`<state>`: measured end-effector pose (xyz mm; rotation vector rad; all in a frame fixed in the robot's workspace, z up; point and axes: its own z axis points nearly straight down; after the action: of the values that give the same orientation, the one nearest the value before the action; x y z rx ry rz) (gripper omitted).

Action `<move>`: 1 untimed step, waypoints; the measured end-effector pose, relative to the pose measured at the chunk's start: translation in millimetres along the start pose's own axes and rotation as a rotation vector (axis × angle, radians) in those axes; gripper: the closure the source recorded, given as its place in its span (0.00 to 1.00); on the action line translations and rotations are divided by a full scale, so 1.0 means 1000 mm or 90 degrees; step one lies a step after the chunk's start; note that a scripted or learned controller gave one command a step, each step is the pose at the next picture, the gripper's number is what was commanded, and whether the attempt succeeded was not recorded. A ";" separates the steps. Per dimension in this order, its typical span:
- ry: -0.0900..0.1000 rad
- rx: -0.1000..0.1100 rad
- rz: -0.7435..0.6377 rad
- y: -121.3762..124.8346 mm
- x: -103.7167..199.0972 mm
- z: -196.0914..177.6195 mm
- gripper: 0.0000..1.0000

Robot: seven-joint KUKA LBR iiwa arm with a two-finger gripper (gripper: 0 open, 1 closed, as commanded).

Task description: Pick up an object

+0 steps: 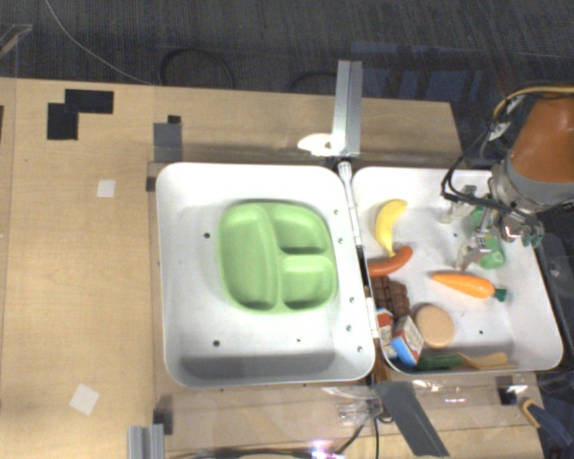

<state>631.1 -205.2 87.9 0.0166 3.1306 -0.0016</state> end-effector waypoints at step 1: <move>-0.011 0.002 -0.002 0.001 -0.005 -0.016 1.00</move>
<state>636.2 -204.3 103.8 0.0116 3.1132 -0.0057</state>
